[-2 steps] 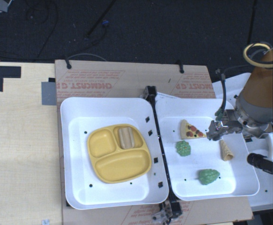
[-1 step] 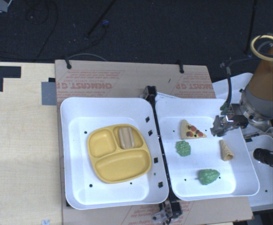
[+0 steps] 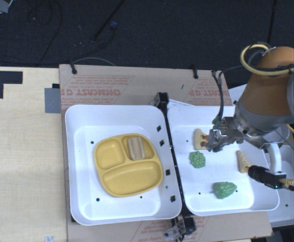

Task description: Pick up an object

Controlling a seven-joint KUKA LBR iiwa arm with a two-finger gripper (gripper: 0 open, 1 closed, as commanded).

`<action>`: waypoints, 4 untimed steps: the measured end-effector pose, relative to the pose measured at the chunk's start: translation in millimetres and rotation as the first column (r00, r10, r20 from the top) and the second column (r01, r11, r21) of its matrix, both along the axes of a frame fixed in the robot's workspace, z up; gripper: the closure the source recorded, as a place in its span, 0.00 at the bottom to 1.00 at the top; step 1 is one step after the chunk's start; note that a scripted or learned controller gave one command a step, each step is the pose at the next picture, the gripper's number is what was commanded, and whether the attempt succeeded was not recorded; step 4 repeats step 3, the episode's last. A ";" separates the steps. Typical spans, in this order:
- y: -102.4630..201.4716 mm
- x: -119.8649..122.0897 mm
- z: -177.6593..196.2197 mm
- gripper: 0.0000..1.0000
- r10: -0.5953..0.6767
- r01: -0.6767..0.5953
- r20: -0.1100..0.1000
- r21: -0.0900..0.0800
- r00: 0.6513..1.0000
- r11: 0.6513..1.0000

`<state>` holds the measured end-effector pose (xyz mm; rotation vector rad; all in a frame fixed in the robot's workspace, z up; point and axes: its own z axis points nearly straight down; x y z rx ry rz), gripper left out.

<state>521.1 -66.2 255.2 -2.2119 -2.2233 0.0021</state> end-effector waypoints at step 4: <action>159.7 -9.7 -10.4 1.00 0.001 -0.001 0.001 -0.002 1.000 1.000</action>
